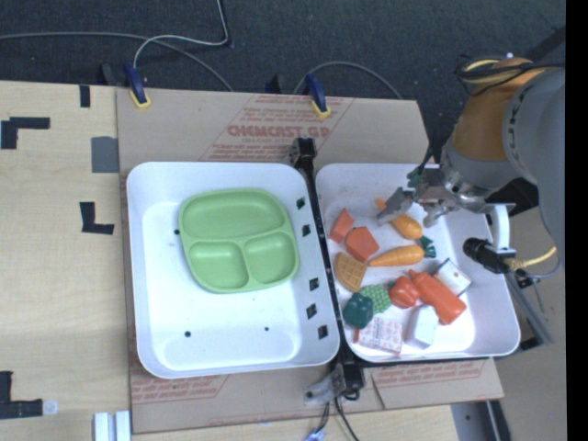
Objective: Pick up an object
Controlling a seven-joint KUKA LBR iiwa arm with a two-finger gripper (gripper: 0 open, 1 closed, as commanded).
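Two shallow white bins sit side by side on a sheet of cardboard [266, 127] laid over the bench. At the nine o'clock side, the left bin [152, 274] carries a green divided plate [239, 239] with three compartments, resting toward the bin's twelve o'clock half.

At the three o'clock side, the right bin [491, 338] holds a heap of toy food. An orange block [361, 243] and a smaller orange wedge [342, 223] lie toward its nine o'clock edge. Just below them sits a tan waffle [349, 270]. A carrot [398, 256] lies across the middle, and a small orange piece [409, 225] sits just above it at twelve o'clock. Toward six o'clock are a green broccoli [366, 303], a red tomato [402, 291], a red-orange sausage [439, 299] and a pink-and-white packet [383, 333].

The grey arm [514, 136] comes in from three o'clock. Its gripper [413, 204] hangs over the twelve o'clock part of the right bin, fingers spread apart and released, with nothing between them. The small orange piece lies just beneath the fingertips; whether they touch it cannot be told.
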